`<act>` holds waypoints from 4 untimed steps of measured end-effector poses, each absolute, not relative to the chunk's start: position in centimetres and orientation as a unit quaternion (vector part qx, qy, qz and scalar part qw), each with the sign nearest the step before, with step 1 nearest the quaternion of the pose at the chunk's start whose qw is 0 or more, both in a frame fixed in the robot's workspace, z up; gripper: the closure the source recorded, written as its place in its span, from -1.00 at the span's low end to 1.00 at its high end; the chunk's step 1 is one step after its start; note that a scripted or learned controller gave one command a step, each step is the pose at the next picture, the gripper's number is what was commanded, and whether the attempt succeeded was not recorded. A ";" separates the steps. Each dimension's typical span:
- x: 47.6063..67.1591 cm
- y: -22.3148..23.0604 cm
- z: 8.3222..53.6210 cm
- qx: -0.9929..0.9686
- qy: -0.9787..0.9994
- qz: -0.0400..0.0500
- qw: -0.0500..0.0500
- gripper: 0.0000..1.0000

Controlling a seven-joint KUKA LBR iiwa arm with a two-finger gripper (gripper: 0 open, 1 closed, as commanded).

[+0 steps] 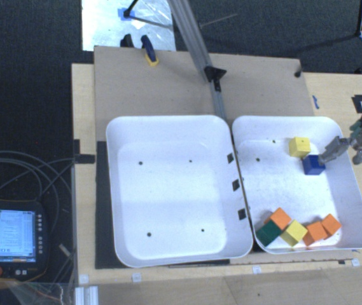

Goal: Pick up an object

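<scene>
blue cube at the fingers' tip, grasp unconfirmed

the blue cube (313,164) lies in the right bin (352,189), right at the visible tip of the fingers (331,151), which slant in from the bin's right rim; whether they are spread, closed or actually around the cube i cannot tell at this size. just up and to the left of the tip lies a yellow cube (299,147), nearly touching the blue one. well below the fingers, orange, green and yellow cubes (295,227) crowd the near wall. the left bin (123,170) lies far off to the fingers' left on the worktop (85,107). the risk, as i judge it: the tip bears on a corner and the cube slides away or jams against its yellow neighbour, so a lift comes up with nothing.
</scene>
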State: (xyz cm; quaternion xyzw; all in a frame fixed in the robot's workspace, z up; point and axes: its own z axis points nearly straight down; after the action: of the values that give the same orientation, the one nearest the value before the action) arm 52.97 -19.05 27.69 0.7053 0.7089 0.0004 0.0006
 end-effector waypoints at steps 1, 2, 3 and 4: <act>53.0 -19.0 27.7 0.706 0.709 0.001 0.001 -1.00; 53.6 -19.3 21.8 0.706 0.708 -0.001 -0.001 -1.00; 54.0 -19.6 17.5 0.706 0.708 -0.001 -0.001 -1.00; 54.5 -19.0 11.6 0.706 0.708 -0.001 -0.001 -1.00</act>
State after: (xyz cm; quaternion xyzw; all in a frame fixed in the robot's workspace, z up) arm 54.54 -18.99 11.60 0.7059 0.7083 -0.0006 -0.0015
